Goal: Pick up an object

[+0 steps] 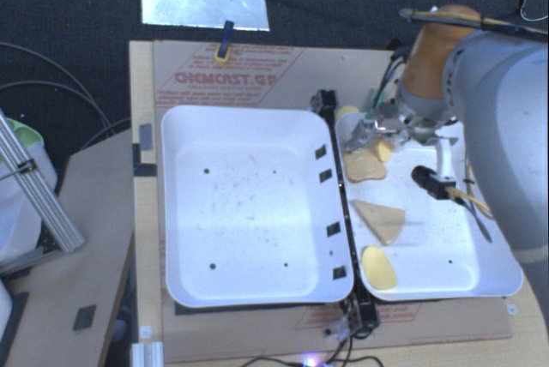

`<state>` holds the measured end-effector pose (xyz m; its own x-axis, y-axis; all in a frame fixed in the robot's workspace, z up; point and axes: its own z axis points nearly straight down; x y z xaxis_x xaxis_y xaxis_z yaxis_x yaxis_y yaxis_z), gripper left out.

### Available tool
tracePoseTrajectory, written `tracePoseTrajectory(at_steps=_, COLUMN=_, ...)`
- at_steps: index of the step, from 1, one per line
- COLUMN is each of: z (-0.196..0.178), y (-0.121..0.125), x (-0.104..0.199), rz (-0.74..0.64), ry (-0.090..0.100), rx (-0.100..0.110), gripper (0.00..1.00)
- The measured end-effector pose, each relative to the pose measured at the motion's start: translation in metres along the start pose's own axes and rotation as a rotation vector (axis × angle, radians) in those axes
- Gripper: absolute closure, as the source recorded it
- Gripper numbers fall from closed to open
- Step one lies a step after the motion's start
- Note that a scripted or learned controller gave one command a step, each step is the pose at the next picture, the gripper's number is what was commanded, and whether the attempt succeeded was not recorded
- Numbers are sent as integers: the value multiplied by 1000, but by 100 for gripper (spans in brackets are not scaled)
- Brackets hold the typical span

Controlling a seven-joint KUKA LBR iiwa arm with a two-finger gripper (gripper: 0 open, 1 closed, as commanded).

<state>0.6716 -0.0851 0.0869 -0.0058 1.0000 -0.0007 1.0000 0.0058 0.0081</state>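
My gripper reaches down into the back left part of the right bin, just above a tan bread-like slice. A small pale yellow piece lies right beside the fingertips, and another pale yellow lump sits at the bin's back left corner. Nearer the front lie a beige wedge and a yellow oval piece. Nothing shows clearly between the fingers, whose spread is hidden by the wrist.
The left bin stands beside the right one, joined by a black-clipped divider. The grey arm covers the right bin's back right side. A cardboard sheet lies under both bins.
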Motion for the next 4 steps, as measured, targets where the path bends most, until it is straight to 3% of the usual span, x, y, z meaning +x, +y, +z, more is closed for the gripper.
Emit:
tracePoseTrajectory(at_steps=1, z=-105, y=0, x=88, rz=0, ry=-2, rx=-2, gripper=0)
tracePoseTrajectory(at_steps=2, z=-207, y=1, x=143, rz=-4, ry=3, rx=-5, gripper=0)
tracePoseTrajectory(at_steps=3, z=-91, y=-3, x=203, rz=-3, ry=3, rx=15, gripper=0)
tracePoseTrajectory(at_steps=4, z=9, y=-5, x=287, rz=-5, ry=4, rx=13, gripper=0)
